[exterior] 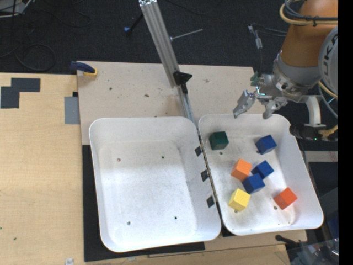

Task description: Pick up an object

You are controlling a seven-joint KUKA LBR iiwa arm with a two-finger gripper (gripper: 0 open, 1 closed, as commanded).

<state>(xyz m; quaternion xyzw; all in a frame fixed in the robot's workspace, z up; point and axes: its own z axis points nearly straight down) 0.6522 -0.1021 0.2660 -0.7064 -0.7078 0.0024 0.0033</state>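
Across the bench point(138, 87) sit 2 shallow white bins side by side, likely so that a pick from one can be dropped in the other. Biggest of all is the left bin point(110, 142), bare white inside apart from dark specks. Next is the right bin point(309, 203), where every candidate for the task lies: 6 small cubes scattered loosely, most with gaps that would let fingers slip down either side.

Above the right bin's far rim hangs the arm point(309, 32), reaching in from the right with its orange band showing. Its gripper point(257, 105) hovers with the 2 fingers spread apart and nothing between them, poised as if before a descent.

Among the cubes, the green cube point(219, 140) lies nearest the fingers and well apart from the rest, so it looks the easiest grab. The blue cube point(266, 144) also stands alone. The orange cube point(241, 169) touches a cluster of 2 more blue ones, a harder pick. The yellow cube point(239, 199) and red cube point(285, 197) rest toward the near edge
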